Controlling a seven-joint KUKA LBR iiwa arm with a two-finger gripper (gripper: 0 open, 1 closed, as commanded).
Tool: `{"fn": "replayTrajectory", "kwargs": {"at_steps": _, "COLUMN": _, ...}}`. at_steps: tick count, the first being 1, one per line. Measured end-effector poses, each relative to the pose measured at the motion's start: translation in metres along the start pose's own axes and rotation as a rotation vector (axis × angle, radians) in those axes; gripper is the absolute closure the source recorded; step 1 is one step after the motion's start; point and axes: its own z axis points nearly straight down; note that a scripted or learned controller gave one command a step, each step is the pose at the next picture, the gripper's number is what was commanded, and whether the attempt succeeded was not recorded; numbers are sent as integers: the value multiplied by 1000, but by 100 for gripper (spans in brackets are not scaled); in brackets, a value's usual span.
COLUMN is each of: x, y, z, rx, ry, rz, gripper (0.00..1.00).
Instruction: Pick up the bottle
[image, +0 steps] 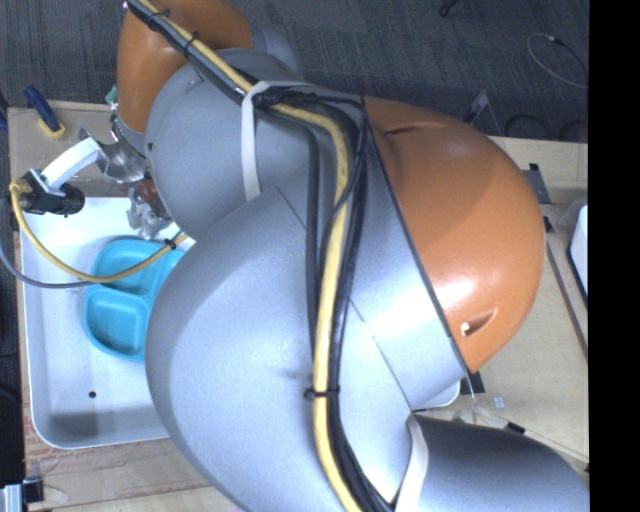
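Looming across most of the camera view, the grey KUKA arm with its broad orange band (470, 230) reaches in from the right and covers the middle and right of the bench. A bundle of yellow and black cables (335, 250) runs along the arm's grey casing from the far left down to the near edge, strapped on by a pale band near the top.

At the far left, past the arm's wrist, the two-finger metal gripper (148, 212) hangs over the far end of the shallow white plastic bin (50, 340). Whether it is clenched or released cannot be told from here, since the arm's bulk and the wrist hardware hide most of it. A white bracket with a black fitting (50, 185) sticks out to the left of the wrist, and a thin yellow hose (60, 262) loops from it down across the bin and back towards the gripper.

Just below the gripper, in the left bin, lies a light blue plastic object with two hollowed, tray-like sections (122, 295); its right side is hidden under the arm. It sits near the gripper, but whether they touch cannot be told. The bottle cannot be made out for certain; if this blue object is not it, its place is hidden by the arm.

A small dark speck (92, 394) lies on the bin's floor nearer the camera. A blue and yellow clamp-like item (42, 110) rests at the bench's far left corner, outside the bin.
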Motion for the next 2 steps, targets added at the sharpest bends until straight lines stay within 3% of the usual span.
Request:
{"fn": "replayTrajectory", "kwargs": {"at_steps": 1, "x": 3, "y": -2, "z": 0, "rx": 4, "ry": -6, "rz": -446, "gripper": 100}}
{"fn": "replayTrajectory", "kwargs": {"at_steps": 2, "x": -55, "y": -25, "z": -6, "rx": 0, "ry": -1, "rz": 171, "gripper": 100}}
